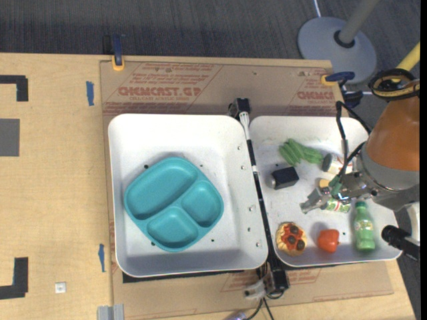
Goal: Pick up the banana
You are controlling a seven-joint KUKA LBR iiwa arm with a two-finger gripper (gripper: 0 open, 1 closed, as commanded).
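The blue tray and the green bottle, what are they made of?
The blue tray looks like moulded plastic: one even teal colour, smooth rounded compartments, a soft matte sheen. The green bottle also seems plastic, glossy and see-through green with a label, though it is too small to be sure.

The arm comes in from the right side, its orange band (399,137) bulking large at the right edge, with the grey wrist section (393,177) just below it. From there the wrist angles down and to the left, toward the middle of the right-hand half of the bench. The gripper (319,200) hangs at the end of it, low, its metal fingers (309,205) pointing left and a little toward the near side. A dark cable (341,135) loops along the far side of the wrist. Whether the fingers are parted or closed, I can't make out from here.
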